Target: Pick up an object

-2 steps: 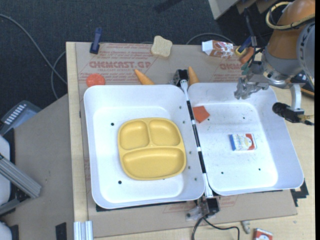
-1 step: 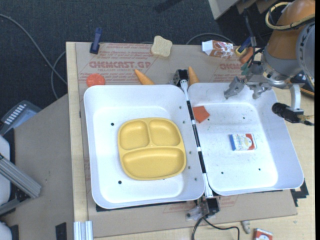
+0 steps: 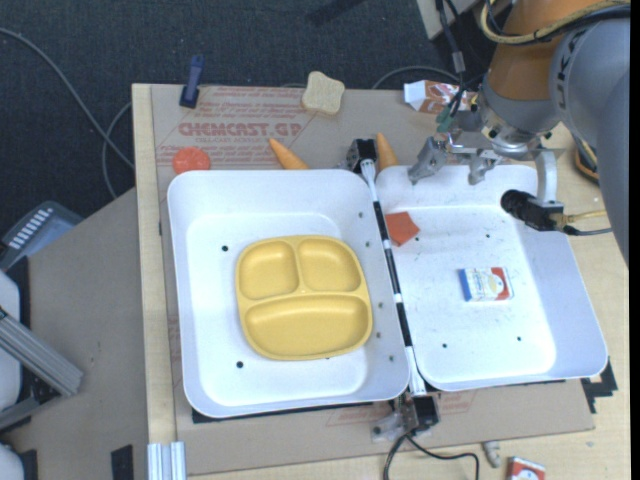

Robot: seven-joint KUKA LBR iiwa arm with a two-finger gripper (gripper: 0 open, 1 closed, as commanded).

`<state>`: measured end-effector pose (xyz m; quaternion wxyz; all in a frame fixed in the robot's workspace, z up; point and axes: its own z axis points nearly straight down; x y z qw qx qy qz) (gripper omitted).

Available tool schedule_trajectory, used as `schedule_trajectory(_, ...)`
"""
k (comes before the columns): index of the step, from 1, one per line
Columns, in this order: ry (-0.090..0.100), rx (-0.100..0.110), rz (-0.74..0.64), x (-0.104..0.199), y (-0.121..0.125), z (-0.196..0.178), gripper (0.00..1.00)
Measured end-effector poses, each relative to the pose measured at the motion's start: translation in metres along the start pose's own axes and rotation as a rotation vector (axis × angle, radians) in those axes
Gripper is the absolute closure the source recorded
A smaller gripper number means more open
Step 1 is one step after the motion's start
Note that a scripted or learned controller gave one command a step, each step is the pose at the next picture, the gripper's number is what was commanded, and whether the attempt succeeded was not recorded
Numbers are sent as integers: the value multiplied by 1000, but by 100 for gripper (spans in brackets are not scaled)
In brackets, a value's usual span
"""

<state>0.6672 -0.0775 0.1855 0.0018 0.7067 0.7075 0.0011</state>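
In the right bin (image 3: 560, 343) lie two things: a small orange-red block (image 3: 401, 228) near its left wall and a small white carton with blue and red print (image 3: 485, 284) near the middle. My gripper (image 3: 451, 164) hangs over the far edge of this bin, up and to the right of the orange block. Its fingers (image 3: 424, 162) are spread open and nothing is between them. A yellow divided plate (image 3: 300, 296) sits in the left bin (image 3: 200, 268).
Behind the bins on the bench lie a toy bread slice (image 3: 323, 91), a carrot (image 3: 288, 155), an orange disc (image 3: 190, 158), a blue item (image 3: 190, 81) and a wrapper (image 3: 428, 94). A black cable connector (image 3: 530, 210) hangs over the right bin's far right.
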Motion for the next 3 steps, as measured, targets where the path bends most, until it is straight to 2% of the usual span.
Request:
schedule_trajectory(1,1,6,2,-18,-22,75,0)
schedule_trajectory(2,-2,0,2,-89,0,13,0)
schedule_trajectory(3,2,6,0,-24,-43,78,0)
